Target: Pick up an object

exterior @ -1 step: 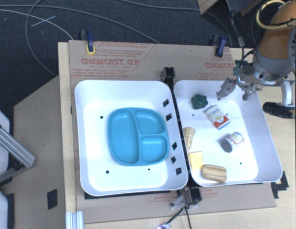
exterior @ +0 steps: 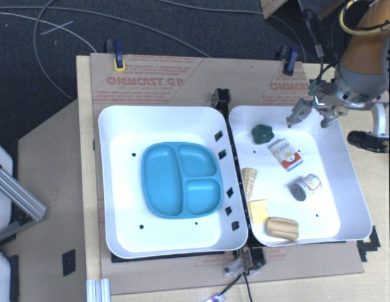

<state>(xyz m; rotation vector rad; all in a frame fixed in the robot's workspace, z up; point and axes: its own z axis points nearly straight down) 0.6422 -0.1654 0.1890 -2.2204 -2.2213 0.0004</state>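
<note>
Below, brown bench board (red lettering), dark carpet, two white bins, gripper jaws spread, holding nothing.

The right bin held six loose things. A dark green lump lay near its back. Just in front sat a small red-and-white box, tilted. A grey can lay on its side, mid-bin. By the left wall lay a tan cracker, then a yellow block, touching a bread roll at the front.
</note>
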